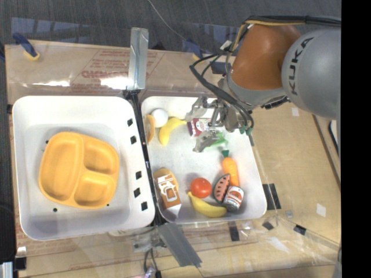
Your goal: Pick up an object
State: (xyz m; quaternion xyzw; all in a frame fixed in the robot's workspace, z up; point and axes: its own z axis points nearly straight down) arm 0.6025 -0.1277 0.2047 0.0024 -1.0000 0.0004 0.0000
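A grey arm reaches into the right bin (255,172). Its gripper (207,133) hangs at the bin's far side, over a small red-and-white packet (197,126); grip state unclear. Best descend straight, avoiding the banana (169,128) just left.

A robotics lab: a taped plastic-sheeted bench (87,68), two white bins (23,155), loose cables (203,77), grey carpet (69,4).
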